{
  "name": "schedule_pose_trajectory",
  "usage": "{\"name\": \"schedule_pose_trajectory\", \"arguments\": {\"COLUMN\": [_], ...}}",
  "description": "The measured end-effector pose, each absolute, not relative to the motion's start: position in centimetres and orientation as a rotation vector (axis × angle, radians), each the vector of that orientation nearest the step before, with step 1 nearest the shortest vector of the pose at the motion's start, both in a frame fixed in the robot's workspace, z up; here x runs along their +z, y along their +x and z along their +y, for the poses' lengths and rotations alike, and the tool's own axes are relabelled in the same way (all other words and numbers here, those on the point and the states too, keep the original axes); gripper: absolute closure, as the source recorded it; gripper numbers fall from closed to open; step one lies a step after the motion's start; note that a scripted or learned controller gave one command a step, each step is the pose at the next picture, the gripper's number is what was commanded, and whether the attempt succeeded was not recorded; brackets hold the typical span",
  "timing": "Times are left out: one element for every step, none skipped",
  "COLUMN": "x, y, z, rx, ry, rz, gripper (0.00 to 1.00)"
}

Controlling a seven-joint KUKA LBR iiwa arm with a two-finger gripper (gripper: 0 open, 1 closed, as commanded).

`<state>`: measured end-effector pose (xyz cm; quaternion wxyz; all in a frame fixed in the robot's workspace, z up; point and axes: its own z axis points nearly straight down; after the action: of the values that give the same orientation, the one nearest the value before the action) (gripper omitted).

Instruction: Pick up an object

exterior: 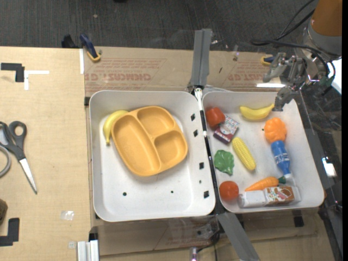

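Just beyond the far right corner of the right bin, the claw hangs above the rim with nothing between its tips; whether it is spread or pressed together I cannot tell from this angle. Just beside it, toward the bin's middle, lies a small banana, the nearest candidate. Slightly nearer the camera than the claw sits an orange pepper, touching the blue bottle below it. Farther off are the corn cob, a red tomato and the green leafy piece.

By my reading, this is the approach step: no object has been chosen or lifted. The next move calls for shifting over the banana, lining up across its narrow width, then descending.
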<state>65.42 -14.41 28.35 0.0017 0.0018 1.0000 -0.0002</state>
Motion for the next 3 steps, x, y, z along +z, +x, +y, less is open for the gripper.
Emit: {"name": "schedule_pose_trajectory", "arguments": {"x": [9.4,9.4,10.5], "y": [61.6,60.5,60.7], "z": [-16.6,-20.4,-20.2], "rx": [-0.003,0.008,0.006], "ry": [0.005,-0.002,-0.007], "rz": [3.136,3.135,3.129], "gripper": [0.0,0.0,1.0]}}
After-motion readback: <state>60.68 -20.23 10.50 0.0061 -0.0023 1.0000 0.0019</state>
